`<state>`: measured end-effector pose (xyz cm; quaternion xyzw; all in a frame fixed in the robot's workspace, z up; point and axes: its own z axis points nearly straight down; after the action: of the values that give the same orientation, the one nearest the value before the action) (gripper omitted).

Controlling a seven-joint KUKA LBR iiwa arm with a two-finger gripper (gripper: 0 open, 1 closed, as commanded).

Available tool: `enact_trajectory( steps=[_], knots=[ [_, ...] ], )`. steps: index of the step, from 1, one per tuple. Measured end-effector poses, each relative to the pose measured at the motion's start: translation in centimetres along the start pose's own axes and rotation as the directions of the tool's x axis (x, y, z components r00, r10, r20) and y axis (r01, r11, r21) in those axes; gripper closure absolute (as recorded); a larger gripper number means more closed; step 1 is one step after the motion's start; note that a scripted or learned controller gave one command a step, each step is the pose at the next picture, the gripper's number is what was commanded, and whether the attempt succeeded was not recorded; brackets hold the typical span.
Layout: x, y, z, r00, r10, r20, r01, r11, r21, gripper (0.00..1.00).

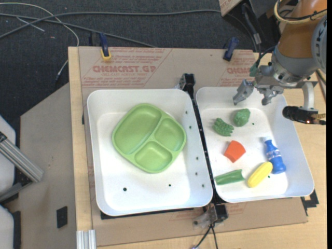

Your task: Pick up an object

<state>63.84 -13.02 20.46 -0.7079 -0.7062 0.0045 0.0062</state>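
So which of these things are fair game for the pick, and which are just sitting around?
For the pick, in the right bin:
- gripper, open, above the bin's far end
- two green pieces
- orange block
- blue bottle
- yellow piece
- green stick

Lying about:
- green divided plate in the left bin
- clamps
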Motion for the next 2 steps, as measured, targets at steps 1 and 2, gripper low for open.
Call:
enact_trajectory(
  steps=[1, 2],
  knots=[
    [0.0, 0.3, -0.8, 1.000, -0.002, 0.002, 0.002, 1.000, -0.014, 0.00],
    [0.2, 0.2, 5.2, 1.000, -0.002, 0.001, 0.002, 1.000, -0.011, 0.00]
  ],
)
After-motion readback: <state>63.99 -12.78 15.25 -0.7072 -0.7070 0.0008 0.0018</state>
